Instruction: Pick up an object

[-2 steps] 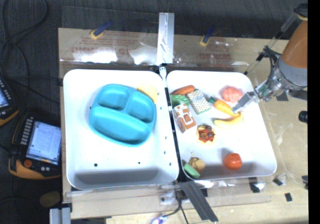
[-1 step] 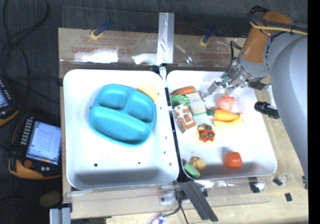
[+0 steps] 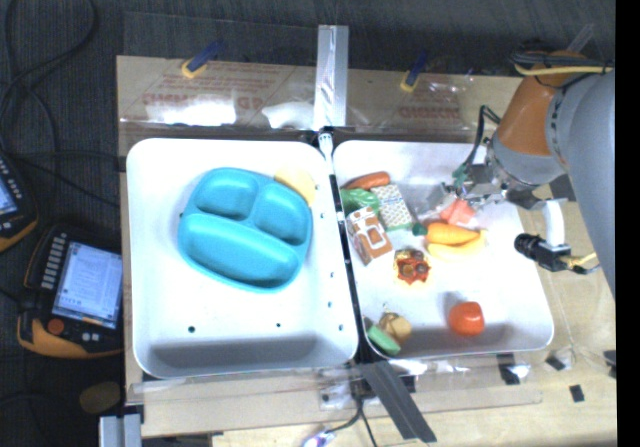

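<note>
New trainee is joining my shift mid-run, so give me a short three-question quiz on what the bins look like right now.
1. True or false: the blue divided tray lies in the right bin.
2. Which is nearest the pincer? A) the red ball B) the yellow-orange toy C) the blue divided tray
3. Fill in: the red ball lies toward the ____ edge of the right bin, as the camera sees it.

Key
1. False; it lies in the left bin.
2. B
3. Bottom (near) edge.
</note>
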Robot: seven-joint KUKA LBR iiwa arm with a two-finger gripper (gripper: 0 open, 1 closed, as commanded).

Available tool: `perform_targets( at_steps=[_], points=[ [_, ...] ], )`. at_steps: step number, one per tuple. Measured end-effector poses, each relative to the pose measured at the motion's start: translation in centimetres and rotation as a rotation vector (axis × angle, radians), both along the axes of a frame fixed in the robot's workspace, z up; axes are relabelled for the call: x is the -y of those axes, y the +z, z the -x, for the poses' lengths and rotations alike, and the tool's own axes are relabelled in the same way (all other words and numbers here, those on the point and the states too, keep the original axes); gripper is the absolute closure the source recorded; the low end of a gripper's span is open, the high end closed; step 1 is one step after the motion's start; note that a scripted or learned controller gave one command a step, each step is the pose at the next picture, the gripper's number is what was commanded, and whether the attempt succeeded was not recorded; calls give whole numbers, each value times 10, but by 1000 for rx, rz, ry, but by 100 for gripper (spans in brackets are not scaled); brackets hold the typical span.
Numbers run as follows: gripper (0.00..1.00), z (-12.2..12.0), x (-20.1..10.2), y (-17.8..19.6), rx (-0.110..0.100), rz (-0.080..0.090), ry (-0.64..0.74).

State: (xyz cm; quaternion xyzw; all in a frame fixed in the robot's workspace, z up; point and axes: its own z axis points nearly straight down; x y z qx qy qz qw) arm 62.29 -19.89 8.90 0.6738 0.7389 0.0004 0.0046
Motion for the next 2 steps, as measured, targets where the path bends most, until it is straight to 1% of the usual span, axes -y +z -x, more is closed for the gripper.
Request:
perform_targets(
  at_steps=[1,2],
  points=[
    [100,-1,1,11,1,6,1],
    [100,26,-55,107,-9,-4,-16]
  ],
)
